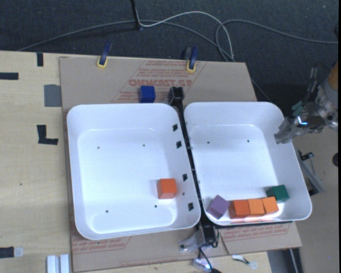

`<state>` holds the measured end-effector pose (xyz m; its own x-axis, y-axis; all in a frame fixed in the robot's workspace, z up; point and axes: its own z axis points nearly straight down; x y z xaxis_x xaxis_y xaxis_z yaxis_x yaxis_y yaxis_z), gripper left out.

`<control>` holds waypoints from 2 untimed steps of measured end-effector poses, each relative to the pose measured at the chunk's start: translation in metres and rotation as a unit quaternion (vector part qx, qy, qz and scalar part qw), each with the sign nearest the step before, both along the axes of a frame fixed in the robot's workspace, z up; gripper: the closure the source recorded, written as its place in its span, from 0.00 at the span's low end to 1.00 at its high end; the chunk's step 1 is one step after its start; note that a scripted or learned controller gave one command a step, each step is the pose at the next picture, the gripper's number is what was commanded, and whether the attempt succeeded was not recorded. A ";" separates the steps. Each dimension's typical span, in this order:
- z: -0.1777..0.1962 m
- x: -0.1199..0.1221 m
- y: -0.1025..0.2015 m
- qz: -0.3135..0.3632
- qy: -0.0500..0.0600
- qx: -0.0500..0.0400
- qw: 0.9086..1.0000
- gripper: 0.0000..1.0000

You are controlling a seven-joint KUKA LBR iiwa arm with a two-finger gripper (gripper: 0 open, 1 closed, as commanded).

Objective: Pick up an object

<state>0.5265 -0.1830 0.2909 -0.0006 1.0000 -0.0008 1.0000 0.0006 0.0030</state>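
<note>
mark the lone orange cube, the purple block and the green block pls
orange cube (167,187), camera view, top face, in the left bin
purple block (217,206), camera view, top face, in the right bin
green block (278,193), camera view, top face, in the right bin

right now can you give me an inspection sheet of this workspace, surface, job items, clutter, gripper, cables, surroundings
surface: cardboard sheet on a bench, bearing the left bin and right bin side by side.
job's things: orange cube alone in the left bin; purple block, orange blocks and green block along the right bin's near wall.
clutter: blue block on the cardboard behind the left bin.
grippers: gripper at the right bin's right rim, holding nothing visible; finger state unclear.
cables: white cable and a black one across the dark floor behind.
surroundings: two clamps pinning the cardboard's far edge.
</note>
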 end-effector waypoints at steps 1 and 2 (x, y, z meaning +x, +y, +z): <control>-0.011 -0.011 0.049 0.001 0.002 0.001 1.000 1.00; -0.021 -0.001 0.102 0.002 0.002 0.001 1.000 1.00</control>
<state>0.5257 -0.0809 0.2699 -0.0043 1.0000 0.0008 1.0000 0.0043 -0.0010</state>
